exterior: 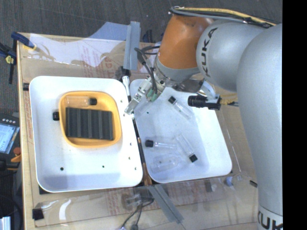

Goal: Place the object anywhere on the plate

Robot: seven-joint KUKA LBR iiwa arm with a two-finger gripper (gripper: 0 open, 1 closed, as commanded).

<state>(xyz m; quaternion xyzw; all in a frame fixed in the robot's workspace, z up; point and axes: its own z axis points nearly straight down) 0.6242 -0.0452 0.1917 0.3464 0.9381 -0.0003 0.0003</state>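
A yellow plate (111,102) lies in the left bin (76,176) with a black ridged block (91,123) on it. A clear vial with a black cap (84,101) rests on the plate's far edge. Several more clear vials lie in the right bin (211,133): one near the back (178,108), one in the middle (160,144) and one toward the front right (186,151). My gripper (135,103) hangs over the right bin's back left corner, close to the divide between the bins. I see nothing held in it.
A small black piece (56,115) lies in the left bin just left of the plate. The grey and orange arm (192,47) covers the right bin's back edge. A grey bracket (130,44) stands behind the bins. A handheld device (7,137) lies at the bench's left edge.
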